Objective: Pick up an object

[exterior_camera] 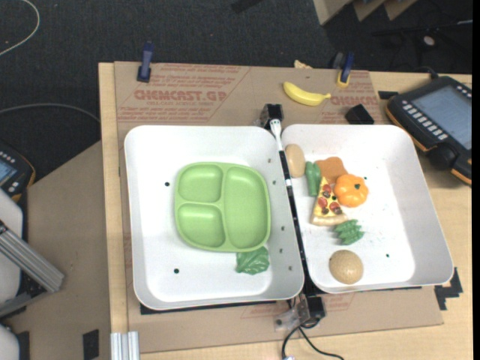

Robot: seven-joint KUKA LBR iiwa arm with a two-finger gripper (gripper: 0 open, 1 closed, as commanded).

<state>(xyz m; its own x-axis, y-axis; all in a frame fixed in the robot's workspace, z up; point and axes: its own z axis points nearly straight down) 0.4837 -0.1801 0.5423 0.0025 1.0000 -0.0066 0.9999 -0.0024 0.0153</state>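
The right bin (pixel 409 201) holds several toy foods. An orange pumpkin-like fruit (pixel 351 190) sits near its middle, touching a pizza slice (pixel 327 202). A brown piece (pixel 331 168) lies just behind the fruit. A green pepper-like piece (pixel 313 178) and a beige oval (pixel 294 159) lie along the bin's left wall. A small green leafy piece (pixel 349 232) rests below the pizza, and a tan round bun (pixel 346 266) sits near the front edge. In the left bin (pixel 146 223) a green divided plate (pixel 223 205) lies flat, with a green leafy piece (pixel 253 262) at its front right corner.
A yellow banana (pixel 305 94) lies on the cardboard sheet (pixel 195 92) behind the bins. Blue clamps (pixel 145 62) (pixel 345 67) hold the sheet's back edge. A black tablet-like pendant (pixel 437 118) sits off the bench's right rear corner. Cables trail at the front.
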